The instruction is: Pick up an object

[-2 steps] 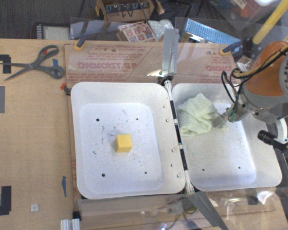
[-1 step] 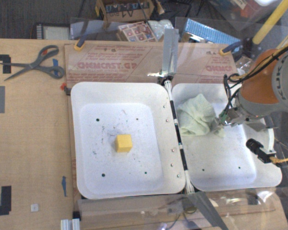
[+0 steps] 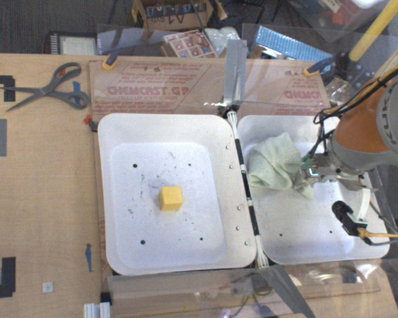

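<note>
So the desk (image 3: 40, 197) is carrying two shallow white bins side by side, and I'd guess the split is the usual setup of giving the arm one bin to grab from and one to drop into. The left bin (image 3: 119, 138) has just a little yellow cube (image 3: 172, 198) sitting near its middle, well apart from anything else, so nothing's crowding it if that ends up being the target. The right bin (image 3: 298, 237) is where the action is: a crumpled pale green cloth (image 3: 273, 163) is bunched up in its upper left part, close to the divider between the bins. The arm (image 3: 361, 128), grey with the orange band, reaches in from the right and hangs low over the right bin, wrist angled down toward the cloth's right edge. The gripper (image 3: 310, 172) is right at that edge, touching or just about touching the fabric, but honestly I can't tell from this angle whether it's clamped or released, or whether it's got any cloth at all. Scissors (image 3: 53, 88) are parked on the desk up top left, well out of the way.
</note>
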You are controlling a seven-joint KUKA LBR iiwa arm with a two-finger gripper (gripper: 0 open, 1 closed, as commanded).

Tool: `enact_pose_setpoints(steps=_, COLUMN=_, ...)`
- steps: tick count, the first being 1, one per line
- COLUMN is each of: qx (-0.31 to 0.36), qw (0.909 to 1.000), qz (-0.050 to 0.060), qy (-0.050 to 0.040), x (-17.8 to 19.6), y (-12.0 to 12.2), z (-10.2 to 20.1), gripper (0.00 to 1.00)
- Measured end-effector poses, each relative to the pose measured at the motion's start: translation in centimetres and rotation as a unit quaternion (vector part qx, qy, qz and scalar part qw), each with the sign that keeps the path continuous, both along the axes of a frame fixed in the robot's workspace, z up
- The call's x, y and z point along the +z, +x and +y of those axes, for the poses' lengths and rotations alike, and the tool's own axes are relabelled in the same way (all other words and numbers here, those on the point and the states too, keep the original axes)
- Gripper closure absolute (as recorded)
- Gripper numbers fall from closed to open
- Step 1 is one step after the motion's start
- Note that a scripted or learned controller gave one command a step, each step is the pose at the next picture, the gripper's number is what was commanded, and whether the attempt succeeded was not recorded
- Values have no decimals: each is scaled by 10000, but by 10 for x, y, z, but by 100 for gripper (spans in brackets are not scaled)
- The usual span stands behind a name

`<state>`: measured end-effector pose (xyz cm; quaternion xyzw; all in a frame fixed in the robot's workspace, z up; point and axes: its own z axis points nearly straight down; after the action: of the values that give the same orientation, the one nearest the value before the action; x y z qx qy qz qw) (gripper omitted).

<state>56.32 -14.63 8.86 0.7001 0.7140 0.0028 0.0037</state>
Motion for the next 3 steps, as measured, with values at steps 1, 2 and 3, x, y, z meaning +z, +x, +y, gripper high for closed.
enact_pose_setpoints(steps=1, qx=-1357, qw=9908, qz=-2, qy=9, x=0, y=-59, z=-21, gripper=100)
enact_pose_setpoints(steps=2, qx=-1359, qw=9907, qz=-11, qy=4, x=10, y=-58, z=-21, gripper=100)
enact_pose_setpoints(steps=3, qx=-238, qw=9997, qz=14, qy=-11, x=0, y=15, z=-11, gripper=100)
